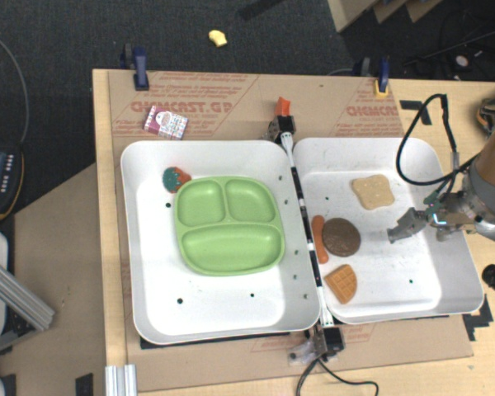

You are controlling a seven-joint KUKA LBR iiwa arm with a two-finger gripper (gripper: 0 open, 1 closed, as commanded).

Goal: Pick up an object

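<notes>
In the right bin lie a tan square slice, a dark brown round disc, a thin orange stick beside the disc, and an orange waffle-like piece. My gripper hangs over the right half of this bin, to the right of the brown disc and below the tan slice, apart from both. I see nothing held in it. A small red and green object lies in the left bin by the plate's upper left corner.
A green divided plate fills the middle of the left bin. A black cable loops above the right bin's far right side. A pink card lies on the bench behind the left bin.
</notes>
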